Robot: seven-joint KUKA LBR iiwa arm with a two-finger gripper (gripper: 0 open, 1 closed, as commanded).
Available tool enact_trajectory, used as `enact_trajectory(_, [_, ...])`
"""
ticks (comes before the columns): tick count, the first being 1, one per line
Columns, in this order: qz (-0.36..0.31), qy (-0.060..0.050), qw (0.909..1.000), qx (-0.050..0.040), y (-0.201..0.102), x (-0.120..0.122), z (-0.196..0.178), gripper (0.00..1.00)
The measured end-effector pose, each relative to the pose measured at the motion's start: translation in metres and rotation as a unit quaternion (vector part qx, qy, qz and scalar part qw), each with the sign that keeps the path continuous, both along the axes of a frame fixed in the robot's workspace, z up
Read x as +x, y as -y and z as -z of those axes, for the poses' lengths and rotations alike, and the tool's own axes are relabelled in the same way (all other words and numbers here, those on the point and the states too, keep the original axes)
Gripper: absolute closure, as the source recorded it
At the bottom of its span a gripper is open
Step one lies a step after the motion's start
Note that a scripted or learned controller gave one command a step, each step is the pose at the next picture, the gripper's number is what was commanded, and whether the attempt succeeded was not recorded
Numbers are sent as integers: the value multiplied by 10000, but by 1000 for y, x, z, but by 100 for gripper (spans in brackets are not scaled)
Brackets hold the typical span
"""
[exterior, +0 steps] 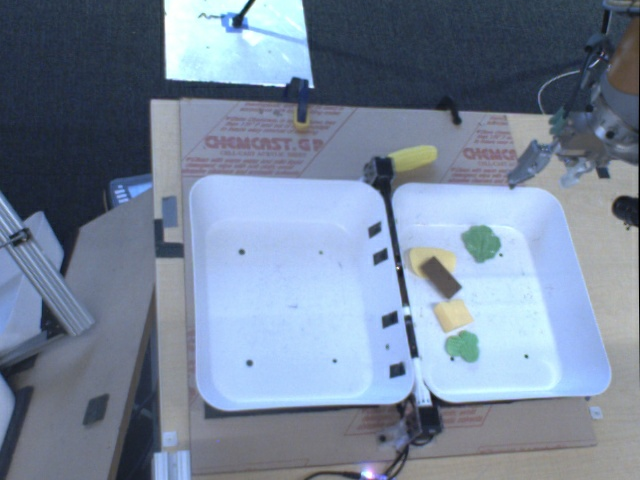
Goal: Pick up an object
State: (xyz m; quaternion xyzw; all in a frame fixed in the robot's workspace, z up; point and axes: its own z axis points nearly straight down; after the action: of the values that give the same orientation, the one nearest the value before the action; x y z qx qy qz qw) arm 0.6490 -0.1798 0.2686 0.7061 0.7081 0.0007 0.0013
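- Your candidates all lie in the right bin (575,268): a green piece (481,242) near the bin's far edge, a yellow piece (430,260) by its left wall with a dark brown block (440,276) lying across it, a yellow cube (453,315) just nearer, and a second green piece (461,345) towards the near edge.
- The far green piece looks the easiest pick to me — it sits apart from the others, well off the walls, and closest to where the arm reaches in.
- The brown block and the yellow piece touch, so closing there risks nudging one off the other; leave them unless you want the pair.
- The left bin (220,208) offers nothing for this step.
- The hand (550,163) hangs above the right bin's far right corner, over the worktop (330,138) rather than over any piece; its fingers look spread and nothing is between them.
- To do this well, bring the hand over the bin's interior first, centre it over your chosen piece, then descend straight — a slanted approach would likely push a light piece across the smooth floor.
- Close only once the fingers straddle the piece, and lift slowly enough to see whether it comes along.
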Motion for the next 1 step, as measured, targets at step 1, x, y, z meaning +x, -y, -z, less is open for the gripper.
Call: enact_trajectory(1, [-18, -56, 10000, 21, -35, -13, 147, 0])
